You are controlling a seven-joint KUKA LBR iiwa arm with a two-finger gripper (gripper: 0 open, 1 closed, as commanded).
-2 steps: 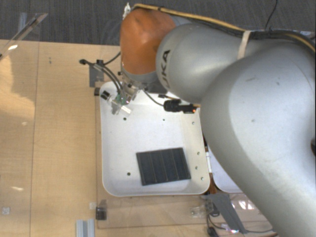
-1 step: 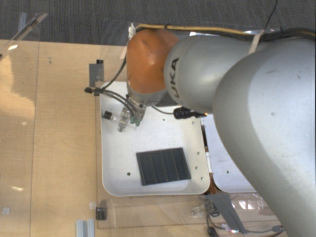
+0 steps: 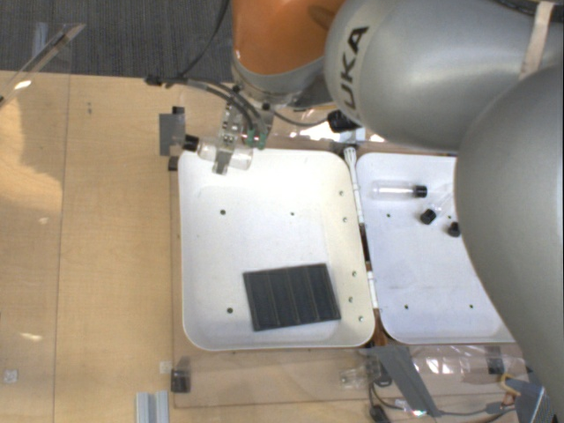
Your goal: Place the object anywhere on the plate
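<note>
Arm (image 3: pixel 423 69) hides right bin's (image 3: pixel 414 263) far side; gripper (image 3: pixel 231 152) indistinct.

we are looking at a robotics lab or test cell. a large grey arm (image 3: pixel 441 69) lettered kuka is reaching over a pale wooden bench (image 3: pixel 88 236), where two shallow white bins (image 3: pixel 203 236) are sitting side by side. loose cables (image 3: pixel 198 82) are trailing by the wrist, more wiring and small metal brackets (image 3: pixel 405 390) are lying along the bench's near edge, and dark carpet (image 3: pixel 115 16) is showing beyond.
</note>
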